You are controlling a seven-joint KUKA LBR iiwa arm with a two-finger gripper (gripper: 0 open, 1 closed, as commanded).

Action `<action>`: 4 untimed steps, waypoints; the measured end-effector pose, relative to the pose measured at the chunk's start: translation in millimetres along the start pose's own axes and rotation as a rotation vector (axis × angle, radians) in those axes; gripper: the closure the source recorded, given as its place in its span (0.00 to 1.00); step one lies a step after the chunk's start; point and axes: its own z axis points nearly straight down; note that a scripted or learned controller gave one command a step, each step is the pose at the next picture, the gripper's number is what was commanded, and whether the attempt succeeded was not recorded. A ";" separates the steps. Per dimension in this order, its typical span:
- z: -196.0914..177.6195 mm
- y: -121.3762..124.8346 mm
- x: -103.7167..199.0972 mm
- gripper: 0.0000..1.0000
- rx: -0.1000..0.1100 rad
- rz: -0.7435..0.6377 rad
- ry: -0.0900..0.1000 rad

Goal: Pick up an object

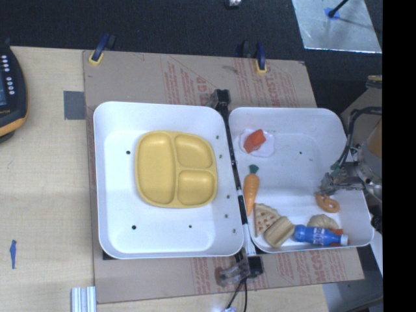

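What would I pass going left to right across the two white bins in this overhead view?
Yellow divided plate → carrot → waffle piece → blue bottle → gripper over the pretzel. The red piece, the bread and the bun overlap these in order, so I leave them out.

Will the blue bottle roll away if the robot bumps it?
Probably. The blue bottle lies on its side and looks round, so a sideways nudge may roll it. It rests against toy food by the right bin wall, which may stop it.
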 end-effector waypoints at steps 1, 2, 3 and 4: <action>-0.1 0.1 0.0 0.00 0.000 -0.001 -0.001; 30.6 6.2 18.3 0.00 0.003 0.002 0.005; -10.5 46.2 78.4 0.00 0.000 -0.002 0.007; -74.7 152.9 155.6 0.00 -0.009 -0.005 0.007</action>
